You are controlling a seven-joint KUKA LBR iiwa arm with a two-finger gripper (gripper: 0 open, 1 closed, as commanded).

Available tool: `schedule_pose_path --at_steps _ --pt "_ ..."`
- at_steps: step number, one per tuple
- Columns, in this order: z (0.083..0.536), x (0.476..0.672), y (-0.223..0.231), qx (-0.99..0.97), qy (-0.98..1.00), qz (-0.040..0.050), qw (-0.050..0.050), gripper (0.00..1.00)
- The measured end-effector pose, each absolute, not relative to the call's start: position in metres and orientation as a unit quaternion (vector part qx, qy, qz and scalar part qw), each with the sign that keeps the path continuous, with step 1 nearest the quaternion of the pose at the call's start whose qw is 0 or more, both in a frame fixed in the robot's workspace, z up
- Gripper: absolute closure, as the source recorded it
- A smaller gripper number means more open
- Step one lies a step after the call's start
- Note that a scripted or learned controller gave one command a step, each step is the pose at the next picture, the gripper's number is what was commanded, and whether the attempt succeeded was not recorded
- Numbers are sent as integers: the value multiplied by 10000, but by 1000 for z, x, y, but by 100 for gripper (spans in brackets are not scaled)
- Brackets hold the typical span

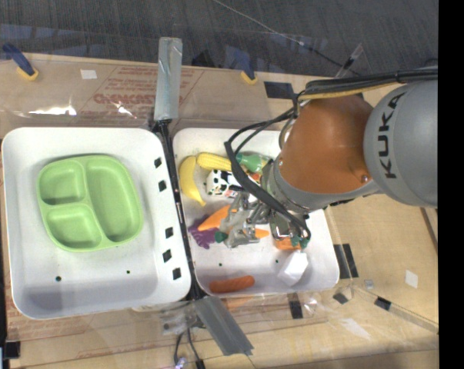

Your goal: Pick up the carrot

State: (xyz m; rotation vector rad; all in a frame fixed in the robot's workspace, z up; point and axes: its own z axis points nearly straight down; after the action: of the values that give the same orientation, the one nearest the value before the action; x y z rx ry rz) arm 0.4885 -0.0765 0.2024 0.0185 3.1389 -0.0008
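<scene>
Gripper (pixel 243 223): camera view, low in the right bin (pixel 316 279), among the toys; whether it is spread or pinching anything cannot be told.
Carrot (pixel 212 221): orange, lying at a slant just left of the gripper, touching a purple piece (pixel 200 239).
Neighbours: 1 banana (pixel 188 177), 1 black-and-white toy (pixel 219 181), 1 red-orange sausage-like piece (pixel 232 284) near the front wall.
Left bin (pixel 31 283): 1 green divided plate (pixel 90 201).
Handling note: likely best to centre over the carrot's middle, straddle its narrow width, and avoid snagging the purple piece.
</scene>
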Motion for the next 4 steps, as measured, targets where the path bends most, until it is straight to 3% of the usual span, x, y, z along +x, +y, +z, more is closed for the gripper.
schedule_pose_path --at_steps 1,2,3,4 --pt "194 544 -44 -1393 9903 1 7 100" --pt "241 551 -90 -628 9980 -8 14 100" --pt "387 535 -123 -1432 9897 -32 60 100" --pt "299 509 -183 -2121 9773 3 -17 100"
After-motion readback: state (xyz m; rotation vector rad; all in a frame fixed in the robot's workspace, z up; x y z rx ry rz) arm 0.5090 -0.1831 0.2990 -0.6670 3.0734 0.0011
